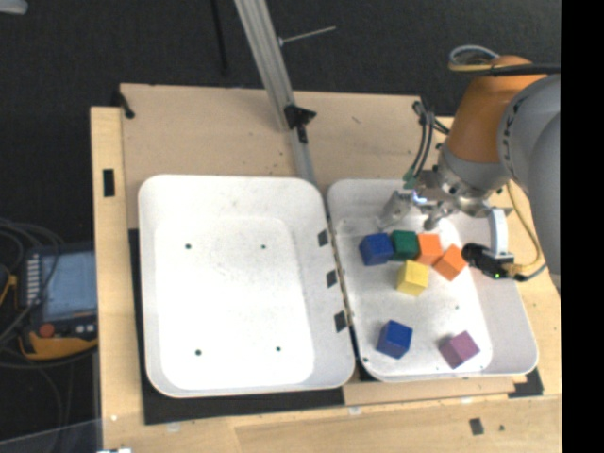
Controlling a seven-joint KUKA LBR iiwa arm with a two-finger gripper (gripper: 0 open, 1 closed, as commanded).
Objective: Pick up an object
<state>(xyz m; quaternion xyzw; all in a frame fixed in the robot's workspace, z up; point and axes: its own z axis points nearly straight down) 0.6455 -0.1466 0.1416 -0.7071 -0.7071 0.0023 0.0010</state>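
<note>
My gripper (412,216) hangs over the back of the right bin (500,343), its two fingers spread apart with nothing between them. Just below the fingertips lies a cluster of blocks: a blue block (376,248), a green block (406,244), an orange block (430,246), a second orange block (450,261) and a yellow block (412,277). Nearer the front of the bin sit another blue block (394,338) and a purple block (460,348). The arm's orange band (477,125) rises at the upper right.
The left bin (231,281) lies beside the right one, joined by dark clips along the shared edge. A slanted metal pole (274,69) stands behind the bins. A pendant with cables (57,295) rests off the bench at the left.
</note>
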